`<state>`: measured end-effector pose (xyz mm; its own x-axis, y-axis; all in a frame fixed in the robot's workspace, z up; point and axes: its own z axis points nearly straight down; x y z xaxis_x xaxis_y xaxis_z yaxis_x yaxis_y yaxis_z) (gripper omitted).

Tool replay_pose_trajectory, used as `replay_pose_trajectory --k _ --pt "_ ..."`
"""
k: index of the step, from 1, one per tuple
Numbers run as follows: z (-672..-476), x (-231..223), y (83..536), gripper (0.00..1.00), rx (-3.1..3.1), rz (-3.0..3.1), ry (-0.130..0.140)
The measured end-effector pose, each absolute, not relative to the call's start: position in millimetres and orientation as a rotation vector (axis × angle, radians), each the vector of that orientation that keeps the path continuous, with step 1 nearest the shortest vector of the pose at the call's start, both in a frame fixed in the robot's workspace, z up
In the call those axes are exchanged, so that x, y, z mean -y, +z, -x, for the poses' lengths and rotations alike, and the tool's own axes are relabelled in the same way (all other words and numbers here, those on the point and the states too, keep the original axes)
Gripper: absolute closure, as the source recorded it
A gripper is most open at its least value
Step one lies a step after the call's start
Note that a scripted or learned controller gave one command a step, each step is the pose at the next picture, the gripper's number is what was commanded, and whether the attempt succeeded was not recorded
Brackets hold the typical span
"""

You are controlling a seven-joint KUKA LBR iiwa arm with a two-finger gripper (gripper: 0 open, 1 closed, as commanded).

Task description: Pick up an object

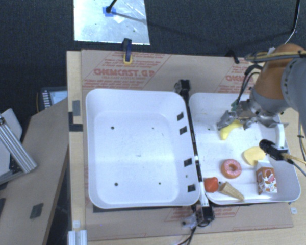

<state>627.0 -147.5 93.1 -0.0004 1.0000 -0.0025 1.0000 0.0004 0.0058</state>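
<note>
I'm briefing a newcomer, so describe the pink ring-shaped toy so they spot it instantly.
Look in the right-hand white bin. Toward its near edge lies the pink ring-shaped toy doughnut, between the orange toy cone and a pale yellow wedge. It alone is round with a hole through the middle.

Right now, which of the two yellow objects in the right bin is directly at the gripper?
The banana, at the gripper. The yellow wedge lies apart, nearer the donut.
</note>
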Motion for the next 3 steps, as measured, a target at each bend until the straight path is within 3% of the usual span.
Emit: replay_pose_trajectory --k 2,3 --pt "-626.1 146 92 0.0 -2.222 -2.217 0.003" --pt "-669.2 101 85 0.0 -2.233 -2.217 -0.004"
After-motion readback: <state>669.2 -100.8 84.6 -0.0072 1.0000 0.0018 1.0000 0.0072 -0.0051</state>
